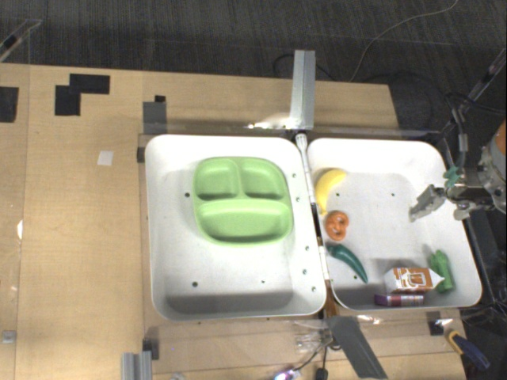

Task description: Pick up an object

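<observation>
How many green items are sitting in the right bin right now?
2. A green pepper lies near the right bin's left wall, below the orange tomato; another green item lies at the lower right, beside the carton.

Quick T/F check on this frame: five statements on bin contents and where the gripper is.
1. The green divided plate lies in the left bin. True.
2. The gripper holds the banana. False: it hangs over the right bin's right side, apart from the banana, nothing between its fingers.
3. The small orange pumpkin sits between the banana and the green pepper. True.
4. The purple marker lies in the left bin. False: it is by the right bin's near wall.
5. The orange carton lies just behind the purple marker. True.
</observation>
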### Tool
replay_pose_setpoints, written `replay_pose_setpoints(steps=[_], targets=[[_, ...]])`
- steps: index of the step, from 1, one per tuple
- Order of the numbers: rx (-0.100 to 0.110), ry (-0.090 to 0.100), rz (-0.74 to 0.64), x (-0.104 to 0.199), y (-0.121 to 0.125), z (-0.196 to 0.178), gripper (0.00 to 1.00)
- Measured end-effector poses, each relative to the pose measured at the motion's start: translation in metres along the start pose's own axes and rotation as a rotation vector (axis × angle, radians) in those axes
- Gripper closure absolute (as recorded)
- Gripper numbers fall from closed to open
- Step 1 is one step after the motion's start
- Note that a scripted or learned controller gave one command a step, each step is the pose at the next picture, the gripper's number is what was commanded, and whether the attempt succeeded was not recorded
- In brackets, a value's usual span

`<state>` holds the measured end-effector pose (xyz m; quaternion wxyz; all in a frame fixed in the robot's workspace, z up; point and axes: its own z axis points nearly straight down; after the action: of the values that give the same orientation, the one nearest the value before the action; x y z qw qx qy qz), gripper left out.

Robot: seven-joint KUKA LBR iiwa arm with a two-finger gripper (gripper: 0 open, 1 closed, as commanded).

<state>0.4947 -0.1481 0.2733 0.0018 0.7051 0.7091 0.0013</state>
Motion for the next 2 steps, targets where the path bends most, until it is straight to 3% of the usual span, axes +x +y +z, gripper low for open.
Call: replay_pose_setpoints(steps=[1,2], targets=[[0.001,0.0,-0.07,-0.058,-0.007,0.044,0.0],[-0.001,0.0,0.132,-0.054,-0.007,0.177,0.0]])
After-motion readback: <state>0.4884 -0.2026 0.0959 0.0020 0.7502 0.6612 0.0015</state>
